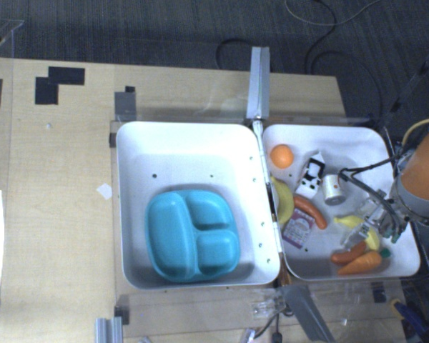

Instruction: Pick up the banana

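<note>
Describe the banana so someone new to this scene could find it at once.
Look in the right bin, along its left wall. The banana lies there, below the orange and beside the hot dog. It is the curved yellow piece hugging the divider.

The arm (pixel 423 174) is cut off by the right edge, its gripper (pixel 381 225) too blurred to read the fingers, the banana (pixel 284 200) lies partly under the sausage (pixel 311 212) against the right bin (pixel 357 133) wall, and the small yellow piece (pixel 350 221) beside the gripper is too small to identify.
</note>
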Controlling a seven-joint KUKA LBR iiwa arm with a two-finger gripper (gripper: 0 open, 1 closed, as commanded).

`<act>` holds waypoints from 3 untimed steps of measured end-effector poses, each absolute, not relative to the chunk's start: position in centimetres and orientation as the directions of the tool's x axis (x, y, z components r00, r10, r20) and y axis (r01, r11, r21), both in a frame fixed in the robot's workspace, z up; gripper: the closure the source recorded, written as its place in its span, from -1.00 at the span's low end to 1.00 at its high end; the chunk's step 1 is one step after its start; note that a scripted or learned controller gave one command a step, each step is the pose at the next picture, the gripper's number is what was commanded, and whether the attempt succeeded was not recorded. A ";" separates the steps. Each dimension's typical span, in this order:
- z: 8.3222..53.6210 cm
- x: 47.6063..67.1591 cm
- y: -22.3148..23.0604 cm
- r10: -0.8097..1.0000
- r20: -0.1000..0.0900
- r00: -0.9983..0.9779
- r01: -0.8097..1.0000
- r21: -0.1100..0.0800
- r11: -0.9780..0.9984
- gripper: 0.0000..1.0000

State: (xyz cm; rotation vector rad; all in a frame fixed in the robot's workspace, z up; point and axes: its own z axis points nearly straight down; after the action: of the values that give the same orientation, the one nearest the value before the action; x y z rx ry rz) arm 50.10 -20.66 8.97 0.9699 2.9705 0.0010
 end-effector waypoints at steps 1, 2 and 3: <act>11.1 48.9 -20.6 0.862 -0.006 -0.507 0.862 0.005 0.507 -1.00; 13.9 48.9 -20.6 0.841 -0.006 -0.540 0.841 0.005 0.540 -1.00; 8.9 50.4 -20.6 0.825 -0.010 -0.565 0.825 0.007 0.565 -1.00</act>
State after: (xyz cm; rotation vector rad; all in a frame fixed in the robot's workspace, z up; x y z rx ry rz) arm 50.44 -20.63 8.90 1.4589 2.7688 0.0023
